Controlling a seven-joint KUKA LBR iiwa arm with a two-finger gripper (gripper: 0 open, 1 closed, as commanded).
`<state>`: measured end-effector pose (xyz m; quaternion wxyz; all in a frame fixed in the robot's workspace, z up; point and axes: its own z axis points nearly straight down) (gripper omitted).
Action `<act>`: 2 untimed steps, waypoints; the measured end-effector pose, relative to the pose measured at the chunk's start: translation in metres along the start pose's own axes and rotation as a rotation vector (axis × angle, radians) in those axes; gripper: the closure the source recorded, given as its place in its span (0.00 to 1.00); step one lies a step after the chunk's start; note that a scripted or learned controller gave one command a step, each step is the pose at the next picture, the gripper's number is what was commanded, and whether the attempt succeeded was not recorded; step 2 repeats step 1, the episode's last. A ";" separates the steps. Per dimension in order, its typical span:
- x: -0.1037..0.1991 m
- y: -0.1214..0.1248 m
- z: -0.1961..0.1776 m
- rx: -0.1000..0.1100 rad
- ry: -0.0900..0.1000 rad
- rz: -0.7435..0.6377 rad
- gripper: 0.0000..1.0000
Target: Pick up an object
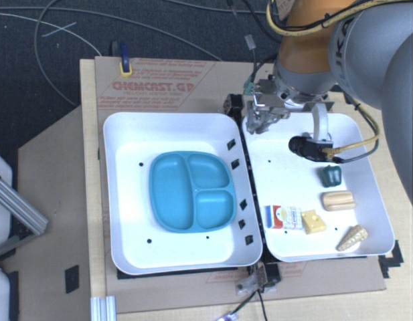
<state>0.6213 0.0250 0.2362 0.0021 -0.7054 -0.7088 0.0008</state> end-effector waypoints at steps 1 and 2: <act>0.045 0.000 -0.002 -0.004 0.000 -0.001 1.00; 0.045 0.000 -0.002 -0.004 0.000 -0.001 1.00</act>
